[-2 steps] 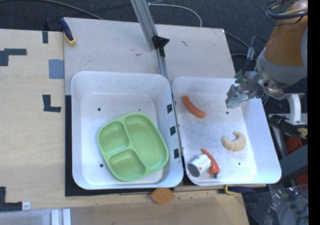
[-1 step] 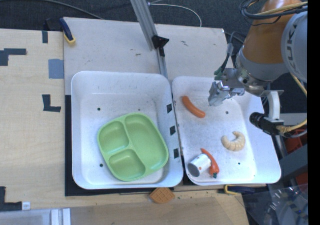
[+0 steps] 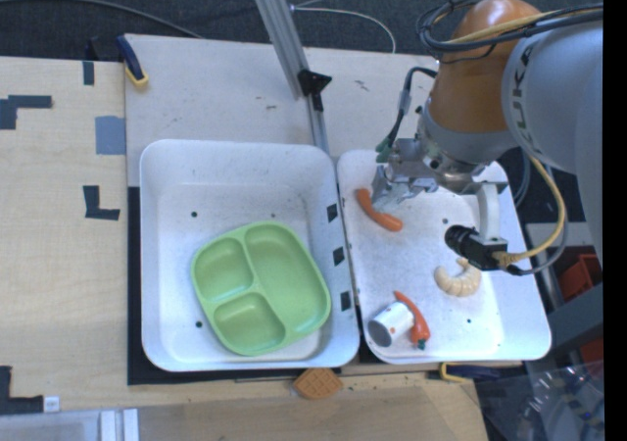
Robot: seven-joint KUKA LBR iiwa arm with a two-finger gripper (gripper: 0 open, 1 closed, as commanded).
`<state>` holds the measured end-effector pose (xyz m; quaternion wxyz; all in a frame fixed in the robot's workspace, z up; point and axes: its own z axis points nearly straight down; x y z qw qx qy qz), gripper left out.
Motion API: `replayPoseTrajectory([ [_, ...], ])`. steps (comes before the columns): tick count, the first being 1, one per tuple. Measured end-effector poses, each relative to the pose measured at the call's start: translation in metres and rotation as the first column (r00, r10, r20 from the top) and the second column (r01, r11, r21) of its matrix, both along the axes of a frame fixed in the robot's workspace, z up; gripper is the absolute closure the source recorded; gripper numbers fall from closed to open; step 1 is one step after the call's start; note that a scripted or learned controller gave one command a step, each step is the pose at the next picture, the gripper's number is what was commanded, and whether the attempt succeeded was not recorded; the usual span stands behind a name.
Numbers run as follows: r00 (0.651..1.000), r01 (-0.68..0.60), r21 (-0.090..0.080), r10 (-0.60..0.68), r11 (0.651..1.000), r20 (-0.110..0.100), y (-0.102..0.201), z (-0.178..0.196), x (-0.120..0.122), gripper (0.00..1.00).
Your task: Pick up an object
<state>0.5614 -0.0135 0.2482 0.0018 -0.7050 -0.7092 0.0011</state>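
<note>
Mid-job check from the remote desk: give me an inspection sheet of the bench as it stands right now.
Surface: two shallow white bins side by side, left bin and right bin, on a pale bench.
Job's things: in the right bin, an orange sausage-shaped piece, a croissant-like piece, a white cup on its side with a carrot-like piece against it.
Clutter: green divided plate in the left bin; a waffle-like piece outside the bins at the front edge.
Grippers: gripper just above the orange piece, holding nothing visibly.
Cables: black and yellow cables along the arm.
Surroundings: metal rail, tape marks on the bench.
</note>
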Motion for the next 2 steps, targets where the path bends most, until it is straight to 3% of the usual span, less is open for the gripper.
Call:
replayPoseTrajectory([
  [2, 1.0, -0.001, -0.001, 0.001, 1.0, 0.001, 0.103, -0.028, 0.005, 1.0],
])
